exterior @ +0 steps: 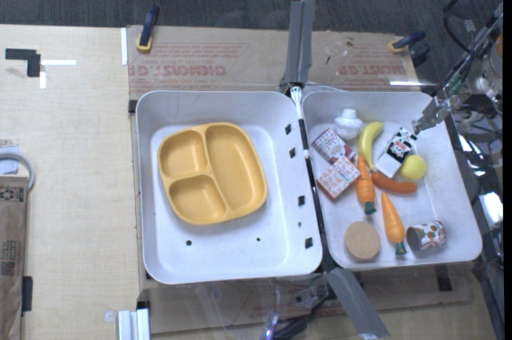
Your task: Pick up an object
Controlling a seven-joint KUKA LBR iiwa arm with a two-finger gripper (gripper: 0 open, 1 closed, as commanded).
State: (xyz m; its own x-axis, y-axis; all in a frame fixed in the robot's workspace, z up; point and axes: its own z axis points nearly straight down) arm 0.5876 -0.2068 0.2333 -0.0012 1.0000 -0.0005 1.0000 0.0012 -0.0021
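Two bins: shallow white trays side by side mid-frame, the left bin (152, 170) and the right bin (464, 194).
Gripper: the grey two-finger gripper (424, 121) sits at the upper right, over the right bin's upper right corner; whether it is parted or closed cannot be told, and nothing is seen held.
Nearest object: a small black-and-white carton (398, 150) lies just below-left of the gripper, touching a yellow lemon (413, 167).
Right bin contents: a white lumpy toy (348, 122), a yellow banana (368, 141), two red-and-white patterned boxes (334, 164), an orange-red sausage shape (394, 185), two orange carrots (391, 220), a tan round disc (362, 241) and a tipped printed can (426, 236), all crowded together.
Left bin contents: a yellow three-compartment plastic plate (212, 172).
Surroundings: a wooden bench (64, 138); two blue-and-yellow clamps (147, 30) at the top edge.
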